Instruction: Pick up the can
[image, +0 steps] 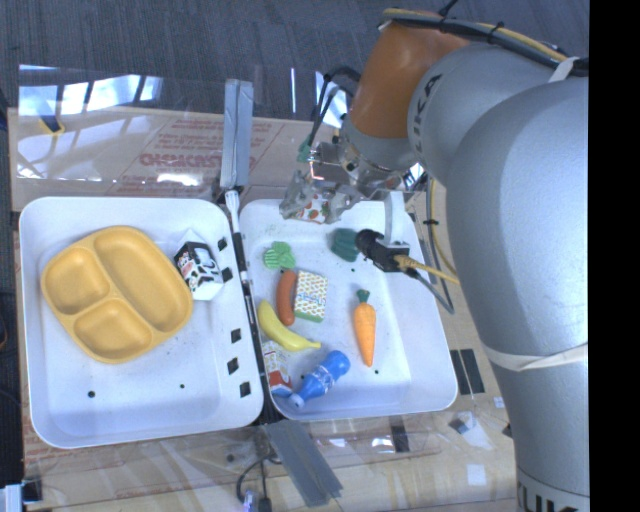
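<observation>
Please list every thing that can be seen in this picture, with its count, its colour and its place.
bins: two, white, side by side on the bench.
divided plate: one, yellow, left bin.
small carton: one, black and white, left bin, beside the plate.
carrots: two, orange, right bin.
banana: one, yellow, right bin.
bottle: one, blue, right bin, near edge.
patterned box: one, pale, right bin.
can: one, red and white, right bin's far edge, under the gripper.
arm: one, grey with orange band.
gripper: one, over the can.

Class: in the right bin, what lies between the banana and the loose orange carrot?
In the camera view, a small patterned box lies between the banana and the carrot, beside a second carrot.
</observation>
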